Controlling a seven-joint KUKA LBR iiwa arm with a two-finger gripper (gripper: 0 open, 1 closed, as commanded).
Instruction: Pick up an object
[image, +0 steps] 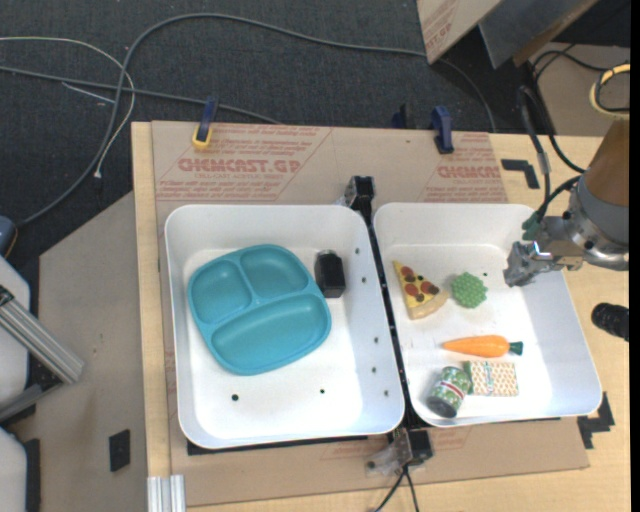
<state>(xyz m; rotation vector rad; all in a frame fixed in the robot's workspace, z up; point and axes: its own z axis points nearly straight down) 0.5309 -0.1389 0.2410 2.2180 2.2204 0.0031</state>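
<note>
While the gripper (524, 262) hangs over the right bin (572, 330) near its 2 o'clock corner, nothing is visible between its fingers; whether they are spread or closed cannot be told.

Candidate objects lie in the right bin. A green broccoli piece (468, 289) sits at 9 o'clock from the gripper, near it but apart. A pizza slice (417, 290) lies at 9 o'clock from the broccoli piece, close to the bin's left wall. An orange carrot (481, 346) lies flat at 6 o'clock from the broccoli. At 6 o'clock from the carrot, a small can (449, 389) lies on its side, touching a flat printed packet (493, 379).

The left bin (280, 410) holds a teal divided plate (260, 308), with a small black object (330, 273) just beside its 2 o'clock edge.

Both bins rest on a cardboard sheet (260, 165) with red lettering, held by two blue clamps (207, 121) at its 12 o'clock edge. Dark carpet (80, 150) with loose cables (120, 80) surrounds the bench.
</note>
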